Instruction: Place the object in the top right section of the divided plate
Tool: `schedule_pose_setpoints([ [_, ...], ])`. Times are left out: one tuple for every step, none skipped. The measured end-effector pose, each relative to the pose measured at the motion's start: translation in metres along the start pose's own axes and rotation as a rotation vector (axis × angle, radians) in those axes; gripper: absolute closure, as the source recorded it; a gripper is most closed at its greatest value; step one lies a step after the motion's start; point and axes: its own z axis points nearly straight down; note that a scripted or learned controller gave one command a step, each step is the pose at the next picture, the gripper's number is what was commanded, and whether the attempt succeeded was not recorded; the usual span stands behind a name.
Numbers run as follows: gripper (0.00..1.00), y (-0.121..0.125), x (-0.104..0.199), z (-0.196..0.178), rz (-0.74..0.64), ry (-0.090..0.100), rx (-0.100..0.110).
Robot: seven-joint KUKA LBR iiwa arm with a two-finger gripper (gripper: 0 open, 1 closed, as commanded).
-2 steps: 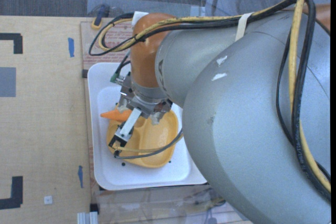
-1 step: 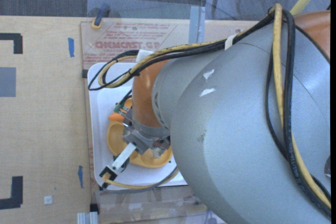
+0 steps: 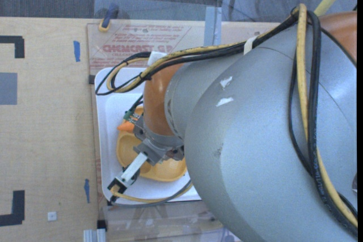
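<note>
Pale plywood bench [image 3: 45, 139] bears a glossy white bin [image 3: 108, 122] with a rounded yellow divided plate [image 3: 127, 151]; pincer state unclear

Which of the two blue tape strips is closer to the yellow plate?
The lower strip, just left of the white bin beside the plate. The upper strip sits above the bin's top corner, farther from the plate.
</note>
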Motion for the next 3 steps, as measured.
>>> schedule_pose_setpoints([
  [1.0, 0.032, -0.07, -0.05, -0.196, 0.0, -0.001],
  [1.0, 0.083, -0.115, -0.064, -0.086, 0.003, -0.005],
  [1.0, 0.102, -0.031, -0.105, -0.17, 0.002, -0.005],
])
